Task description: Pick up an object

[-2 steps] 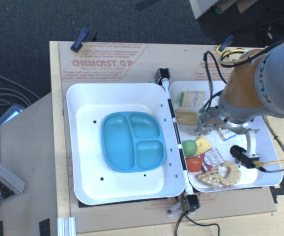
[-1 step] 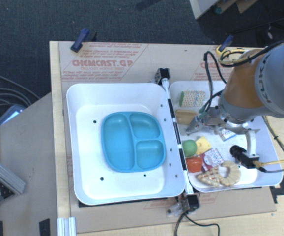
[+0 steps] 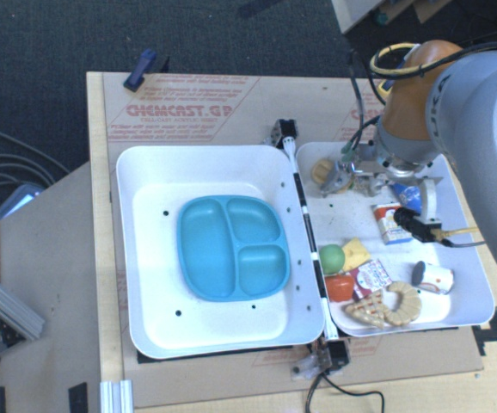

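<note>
My gripper hangs low over the far part of the right bin, below the orange wrist band. A small tan object lies just to its left, near the bin's far left corner. Nearer the camera lie a red and white box and a blue item. Along the bin's left and front sit a green ball, a yellow piece, a red piece, a printed packet, a tan pretzel-like toy and a white cup-like object. I see nothing held.
The left bin holds a blue sectioned plate. A black divider rail runs between the bins. A blue clip lies on the cardboard behind. The grey arm covers the right bin's far right side.
</note>
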Available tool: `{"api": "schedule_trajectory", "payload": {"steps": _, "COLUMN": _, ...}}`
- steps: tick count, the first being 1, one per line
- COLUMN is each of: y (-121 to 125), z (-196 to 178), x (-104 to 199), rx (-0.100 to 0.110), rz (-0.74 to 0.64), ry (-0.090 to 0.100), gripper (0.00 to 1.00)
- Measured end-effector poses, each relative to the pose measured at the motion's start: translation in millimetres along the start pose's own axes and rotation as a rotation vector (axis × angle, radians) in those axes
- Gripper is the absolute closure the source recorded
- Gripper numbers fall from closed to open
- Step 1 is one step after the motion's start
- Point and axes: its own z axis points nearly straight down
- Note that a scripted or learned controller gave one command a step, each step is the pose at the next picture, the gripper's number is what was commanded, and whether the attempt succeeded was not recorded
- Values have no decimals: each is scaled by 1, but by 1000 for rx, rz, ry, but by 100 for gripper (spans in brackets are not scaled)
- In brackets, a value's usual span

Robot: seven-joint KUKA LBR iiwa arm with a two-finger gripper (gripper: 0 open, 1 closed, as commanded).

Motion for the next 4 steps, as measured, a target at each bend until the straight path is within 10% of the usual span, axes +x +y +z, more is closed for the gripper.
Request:
{"api": "schedule_trajectory", "payload": {"steps": 1, "y": 1, "z": -10, "x": 0, "rx": -2, "rz": -1, "ry": -1, "gripper": 100}}
{"api": "schedule_trajectory", "payload": {"steps": 2, "y": 0, "z": -10, "x": 0, "rx": -1, "rz": -1, "ry": -1, "gripper": 0}}
{"api": "schedule_trajectory", "payload": {"steps": 3, "y": 17, "z": -1, "x": -3, "rx": 25, "rz": -4, "ry": 7, "gripper": 0}}
{"api": "schedule_trajectory", "payload": {"steps": 4, "y": 17, "z": -11, "x": -1, "rx": 29, "rz": -4, "ry": 11, "gripper": 100}}
